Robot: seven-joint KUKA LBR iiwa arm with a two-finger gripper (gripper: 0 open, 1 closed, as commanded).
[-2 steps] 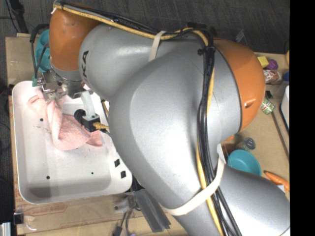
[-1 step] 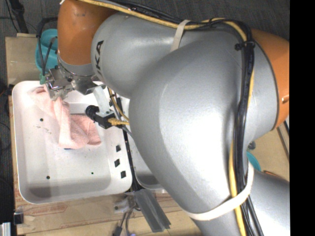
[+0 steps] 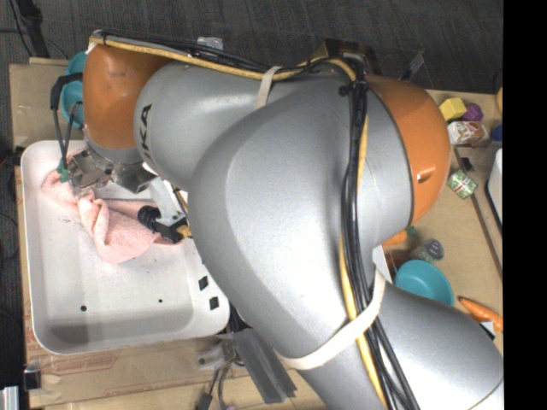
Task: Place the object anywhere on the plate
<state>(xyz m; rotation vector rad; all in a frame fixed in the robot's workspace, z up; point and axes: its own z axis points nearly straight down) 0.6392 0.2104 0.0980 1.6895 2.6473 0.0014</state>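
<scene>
While the grey arm filled the near right of the bench, a white bin lay at the left. Farther in, a crumpled pink cloth rested on the bin's floor, and the gripper sat at the cloth's upper left edge, touching it. Whether it had closed on the cloth could not be told. Small toys lay far right.
</scene>
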